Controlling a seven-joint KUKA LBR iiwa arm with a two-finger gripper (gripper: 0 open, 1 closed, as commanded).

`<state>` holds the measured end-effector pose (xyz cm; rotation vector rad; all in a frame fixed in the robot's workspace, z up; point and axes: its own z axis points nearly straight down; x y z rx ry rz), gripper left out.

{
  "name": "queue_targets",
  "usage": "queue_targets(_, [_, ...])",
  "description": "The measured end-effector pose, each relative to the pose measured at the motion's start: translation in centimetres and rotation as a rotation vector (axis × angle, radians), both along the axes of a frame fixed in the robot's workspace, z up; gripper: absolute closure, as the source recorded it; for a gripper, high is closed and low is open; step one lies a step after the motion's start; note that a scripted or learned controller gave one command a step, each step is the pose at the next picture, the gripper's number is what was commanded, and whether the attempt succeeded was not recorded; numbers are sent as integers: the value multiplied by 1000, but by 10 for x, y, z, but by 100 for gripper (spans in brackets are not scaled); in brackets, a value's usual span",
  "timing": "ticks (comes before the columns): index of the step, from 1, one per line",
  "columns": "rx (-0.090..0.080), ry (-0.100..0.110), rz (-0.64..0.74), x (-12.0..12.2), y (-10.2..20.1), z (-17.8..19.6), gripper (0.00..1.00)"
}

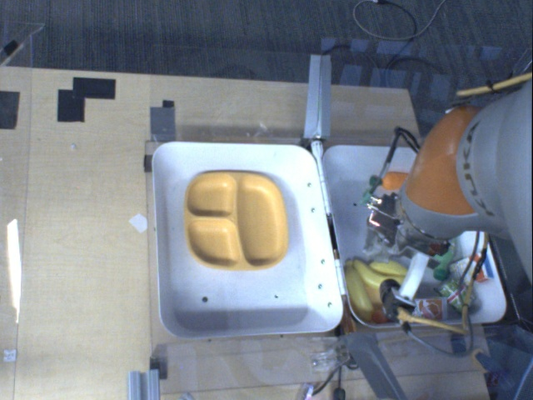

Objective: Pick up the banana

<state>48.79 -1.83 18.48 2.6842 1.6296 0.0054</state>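
Observation:
The yellow banana (365,278) lies in the near left corner of the right bin (343,173); its right end is hidden under the robot's wrist. The gripper (386,238) hangs low over the right bin, just above and slightly right of the banana. The grey arm with its orange band covers most of that bin. From this angle I cannot make out anything held.
The left bin (171,248) holds a yellow three-compartment plate (236,218). In the right bin, an orange object (395,178) peeks out behind the arm, with small green (441,265) and red (379,313) items near the front. A metal divider (316,98) separates the bins.

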Motion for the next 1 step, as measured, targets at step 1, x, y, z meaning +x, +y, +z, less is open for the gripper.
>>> queue_targets(1, [0,0,1,0,0,0,0])
